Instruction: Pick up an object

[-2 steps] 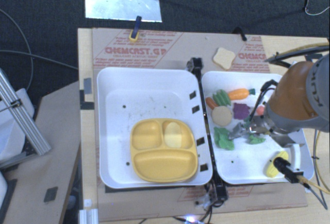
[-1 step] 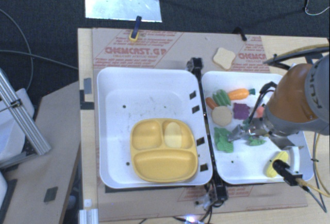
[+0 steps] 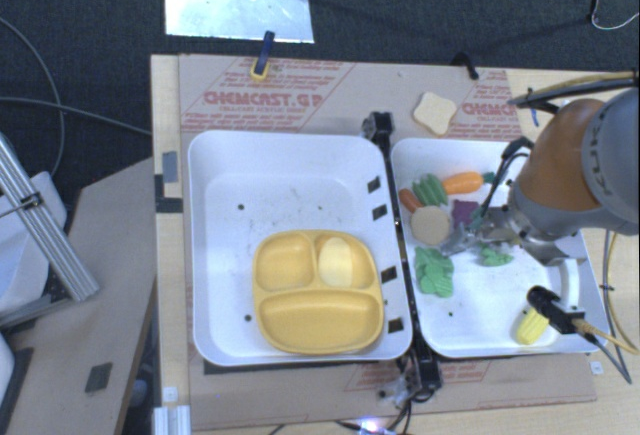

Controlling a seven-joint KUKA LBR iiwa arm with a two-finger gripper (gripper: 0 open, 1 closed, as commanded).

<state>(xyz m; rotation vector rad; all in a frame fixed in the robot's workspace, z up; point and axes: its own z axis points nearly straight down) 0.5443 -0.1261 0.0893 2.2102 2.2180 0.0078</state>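
A yellow divided plate (image 3: pixel 320 308) lies nearest, in the front half of the left bin (image 3: pixel 215 223). It has three compartments, one wide at the front and two smaller ones behind.

In the right bin (image 3: pixel 480 318), a small yellow piece (image 3: pixel 531 328) lies close to the front right corner. It is well apart from the other pieces.

Further back, near the bin's left wall, lies a green leafy piece (image 3: pixel 435 273), crumpled and bright green. The gripper (image 3: pixel 462 240) is low in the bin just behind it and slightly to the right. Whether the gripper is wide or narrow cannot be told from this angle, and nothing can be seen held in it.

A tan disc (image 3: pixel 431 224), flat, round and pale brown, lies just to the left of the gripper, touching it or nearly so. A small green piece (image 3: pixel 496 257) lies just to the gripper's right, and a dark purple piece (image 3: pixel 465 213) sits just behind it.

Beyond these, at the back of the bin, three pieces lie close together. They are an orange-red piece (image 3: pixel 408 198) by the left wall, a green ridged piece (image 3: pixel 431 189), and an orange carrot (image 3: pixel 463 183) lying on its side.

The grey arm (image 3: pixel 565 173), with its orange band, reaches in from the right over the bin's right half.

Farthest back, outside the bins, a toast slice (image 3: pixel 435 112) lies on the bench.
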